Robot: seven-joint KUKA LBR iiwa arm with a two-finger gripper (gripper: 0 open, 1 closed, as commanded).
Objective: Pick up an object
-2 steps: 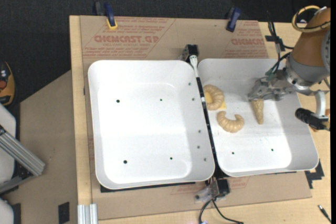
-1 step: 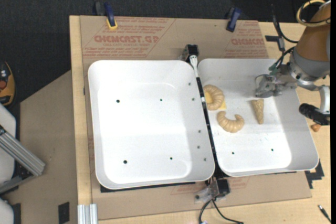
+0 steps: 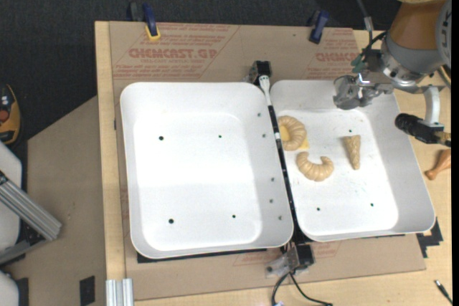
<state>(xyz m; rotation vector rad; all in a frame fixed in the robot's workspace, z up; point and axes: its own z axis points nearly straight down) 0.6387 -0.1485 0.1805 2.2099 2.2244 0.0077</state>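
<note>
Hovering end effector [image 3: 349, 92] — over right bin [image 3: 409, 208], apart from pastries [image 3: 315, 168].

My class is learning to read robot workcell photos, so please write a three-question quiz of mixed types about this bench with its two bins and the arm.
1. True or false: all the pastry-like items lie in the right bin.
2. Multiple choice: how many items are in that bin? A) one B) three C) five
3. Short answer: over which part of the right bin does the gripper sit?

Key
1. True: the curled croissant, the round pastry and the cone-shaped piece are all there; none lies in the left bin.
2. B
3. Its far edge, apart from all three items.
</note>
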